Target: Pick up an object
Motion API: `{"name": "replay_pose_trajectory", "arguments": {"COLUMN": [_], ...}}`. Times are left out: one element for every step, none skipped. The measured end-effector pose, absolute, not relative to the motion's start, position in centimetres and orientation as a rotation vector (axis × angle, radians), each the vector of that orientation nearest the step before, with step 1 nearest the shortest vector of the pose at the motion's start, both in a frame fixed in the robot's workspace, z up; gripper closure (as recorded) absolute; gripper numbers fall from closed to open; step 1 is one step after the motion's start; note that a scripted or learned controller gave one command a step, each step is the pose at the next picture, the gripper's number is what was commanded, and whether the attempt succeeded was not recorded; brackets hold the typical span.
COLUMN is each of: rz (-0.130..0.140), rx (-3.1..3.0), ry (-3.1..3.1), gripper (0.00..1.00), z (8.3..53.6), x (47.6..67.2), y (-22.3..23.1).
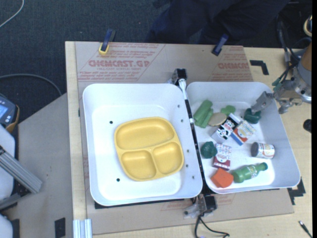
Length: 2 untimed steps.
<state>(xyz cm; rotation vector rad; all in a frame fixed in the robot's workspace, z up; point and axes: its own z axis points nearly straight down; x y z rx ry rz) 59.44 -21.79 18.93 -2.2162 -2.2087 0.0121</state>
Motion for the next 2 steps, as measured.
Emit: {"name": "replay_pose_trajectory", "arguments": {"rz": [0.000, 0.004], "rx": [-2.222, -2.218], "ry": [-2.222, -2.218], "gripper": [0.00, 0.00], "z": [19.8, 15.5], "x": [59.8, 59.9], "y": [-21.7, -22.1]}}
